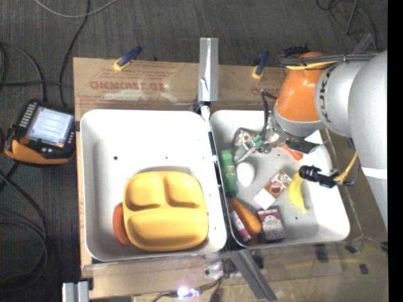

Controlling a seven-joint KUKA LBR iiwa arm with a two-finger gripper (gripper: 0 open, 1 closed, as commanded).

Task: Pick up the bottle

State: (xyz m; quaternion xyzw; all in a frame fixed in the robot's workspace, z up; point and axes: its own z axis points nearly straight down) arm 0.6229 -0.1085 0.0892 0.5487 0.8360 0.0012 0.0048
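Note:
The bottle (227,168) is green with a white lower part. It lies along the left wall of the right bin (327,228), pointing toward the bench's front. My gripper (254,143) hangs over the back left part of that bin, below the orange band (301,100) of the arm. It sits a little to the right of and behind the bottle, apart from it. A small green and white item lies right under the gripper's tip, and nothing shows as lifted.
A white round item (245,172) lies beside the bottle. A carrot (246,216), a red carton (271,224), a small box (278,185) and a banana (297,192) fill the right bin's front. The left bin (101,137) holds a yellow divided tray (165,210).

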